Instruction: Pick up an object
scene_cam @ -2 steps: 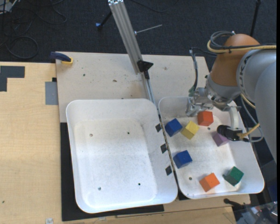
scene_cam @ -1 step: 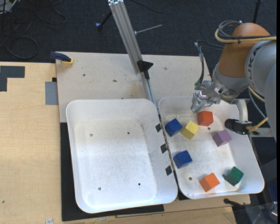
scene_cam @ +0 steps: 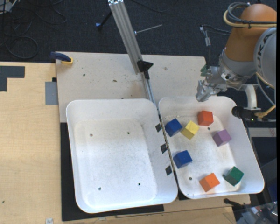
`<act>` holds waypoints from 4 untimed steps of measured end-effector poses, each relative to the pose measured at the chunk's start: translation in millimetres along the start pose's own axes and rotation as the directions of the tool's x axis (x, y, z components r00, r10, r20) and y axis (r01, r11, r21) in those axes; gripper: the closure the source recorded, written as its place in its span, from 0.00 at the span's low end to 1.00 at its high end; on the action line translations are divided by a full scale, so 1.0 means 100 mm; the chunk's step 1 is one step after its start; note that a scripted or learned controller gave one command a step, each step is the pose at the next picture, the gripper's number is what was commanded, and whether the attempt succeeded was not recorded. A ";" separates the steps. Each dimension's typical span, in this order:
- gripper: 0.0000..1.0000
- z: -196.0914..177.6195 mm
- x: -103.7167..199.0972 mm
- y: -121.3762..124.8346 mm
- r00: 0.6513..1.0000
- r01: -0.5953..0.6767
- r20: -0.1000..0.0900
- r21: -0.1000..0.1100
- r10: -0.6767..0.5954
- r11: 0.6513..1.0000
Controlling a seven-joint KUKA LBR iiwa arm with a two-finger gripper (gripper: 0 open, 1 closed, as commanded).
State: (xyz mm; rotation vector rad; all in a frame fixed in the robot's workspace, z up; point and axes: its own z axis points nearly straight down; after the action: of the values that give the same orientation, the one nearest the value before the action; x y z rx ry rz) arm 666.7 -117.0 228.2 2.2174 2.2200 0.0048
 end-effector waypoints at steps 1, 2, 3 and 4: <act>1.00 -0.48 -0.02 0.01 1.000 -0.001 0.000 0.001 0.001 1.000; 1.00 -0.43 0.57 -0.13 1.000 0.003 -0.003 0.008 -0.003 1.000; 1.00 -0.27 0.98 -0.32 1.000 0.002 -0.002 0.011 -0.002 1.000; 1.00 -0.19 1.57 -0.49 1.000 0.004 -0.003 0.011 -0.004 1.000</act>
State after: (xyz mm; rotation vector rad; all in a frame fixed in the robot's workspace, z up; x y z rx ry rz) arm 617.4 40.2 246.5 2.2201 2.2309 -0.0036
